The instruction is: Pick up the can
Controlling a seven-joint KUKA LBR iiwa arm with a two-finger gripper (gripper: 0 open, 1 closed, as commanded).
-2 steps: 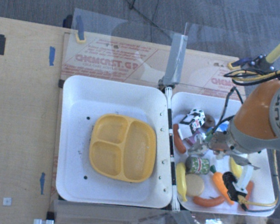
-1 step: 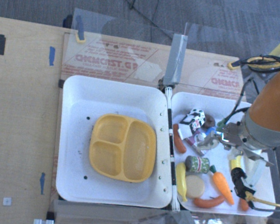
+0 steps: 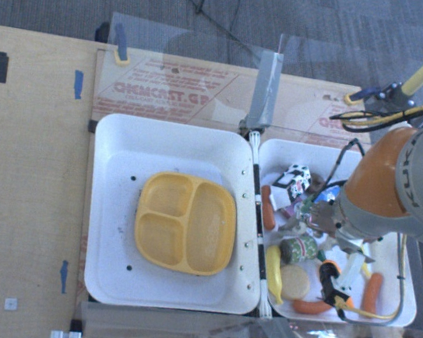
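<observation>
i see my hand (image 3: 315,223) low in the right bin (image 3: 405,307), its grip state unclear to me; the can (image 3: 300,248) lies just below it among toy food, the yellow tray (image 3: 186,223) in the left bin (image 3: 118,158)

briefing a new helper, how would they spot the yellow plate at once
Start at the left white bin, the one away from the arm. The yellow plate lies flat near its middle, a rounded tray split into three compartments, apart from the toy clutter crowding the right bin.
</observation>
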